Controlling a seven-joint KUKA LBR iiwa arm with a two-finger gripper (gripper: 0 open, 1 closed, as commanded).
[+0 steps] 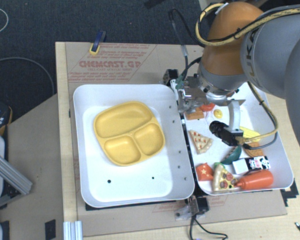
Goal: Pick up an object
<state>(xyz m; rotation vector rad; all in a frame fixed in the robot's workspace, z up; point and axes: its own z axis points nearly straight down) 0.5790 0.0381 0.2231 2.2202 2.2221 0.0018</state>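
Right bin [285, 176], near edge: orange carrot-shaped toy [254, 179] lying lengthwise along the edge; pizza-slice toy [221, 178] just beside its left end; red strawberry-like piece [204, 171] at the near-left corner; small black-and-white block [257, 162] just behind the carrot.

Right bin, middle: teal piece [233, 155]; waffle-patterned wedge [200, 142] near the left wall; yellow strip [249, 132] toward the right.

Right bin, far half: claw [210, 104], hung from the orange-banded wrist and lowered over the far-left part of the bin. Whether the claw is apart or together cannot be told; the wrist body covers it. A small brown-and-orange piece [194, 115] lies at the left wall, just on the near side of the claw; a yellow bead [218, 113] and a red scrap [208, 107] lie close by.

Governing relation: the brown-and-orange piece is judged the likeliest pick, lying nearest the claw, toward the bin's left wall and slightly nearer the camera, long axis across the bin.

Left bin [84, 149]: yellow divided plate [128, 132], centre, well apart from the claw.

Surface [69, 64]: a yellow-and-blue clip [96, 44] at the far-left corner.
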